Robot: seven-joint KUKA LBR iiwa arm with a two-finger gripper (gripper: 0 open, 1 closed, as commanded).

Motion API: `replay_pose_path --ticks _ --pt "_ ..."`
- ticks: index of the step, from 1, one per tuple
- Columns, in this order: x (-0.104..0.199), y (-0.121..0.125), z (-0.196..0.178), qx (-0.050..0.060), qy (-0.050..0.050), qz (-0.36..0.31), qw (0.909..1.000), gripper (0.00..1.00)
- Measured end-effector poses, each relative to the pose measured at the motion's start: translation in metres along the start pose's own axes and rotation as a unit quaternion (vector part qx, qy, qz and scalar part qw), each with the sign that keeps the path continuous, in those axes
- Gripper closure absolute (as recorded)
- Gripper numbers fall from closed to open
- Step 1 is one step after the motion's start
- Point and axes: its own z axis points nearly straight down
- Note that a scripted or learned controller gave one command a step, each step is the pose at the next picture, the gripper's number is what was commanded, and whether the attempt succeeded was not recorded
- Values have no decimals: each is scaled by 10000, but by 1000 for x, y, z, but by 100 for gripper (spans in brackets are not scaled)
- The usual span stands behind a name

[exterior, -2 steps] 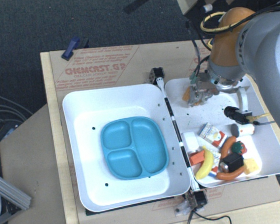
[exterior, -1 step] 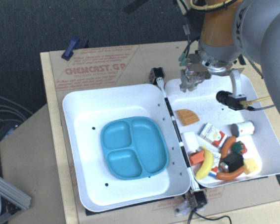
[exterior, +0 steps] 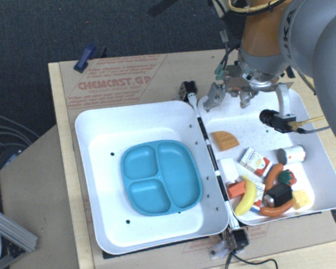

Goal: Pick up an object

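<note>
Your tool (exterior: pixel 231 97) hovers over the far edge of the right bin (exterior: pixel 318 145), fingers apart and gripping nothing. The toy foods, including a banana (exterior: pixel 245 199), lie clustered in that bin's near half.

Arm (exterior: pixel 318 31): one, grey, entering from the upper right of the camera view; broad rounded link fills the top right corner, sloping down and left toward the wrist.

Band (exterior: pixel 266 13): orange, domed, seated directly above the wrist, with thin cabling looped over its top.

Wrist (exterior: pixel 263 70): grey, short, pointing downward, tilted slightly left.

Gripper (exterior: pixel 229 94): two-finger, metallic, mounted under the wrist; hangs low at the upper right of the frame. Fingers (exterior: pixel 212 98) spread apart, one left, one right, tips pointing down. Nothing seen between them.
</note>
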Motion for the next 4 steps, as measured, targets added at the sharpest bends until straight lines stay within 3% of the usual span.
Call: replay_pose_path --ticks 1,2,3,4 --pt "-61 12 65 18 -1 11 10000 0" --pt "-64 -23 101 15 3 11 10000 0" --pt "-53 13 100 -5 1 2 10000 0" --pt "-64 -44 100 11 3 10 10000 0"
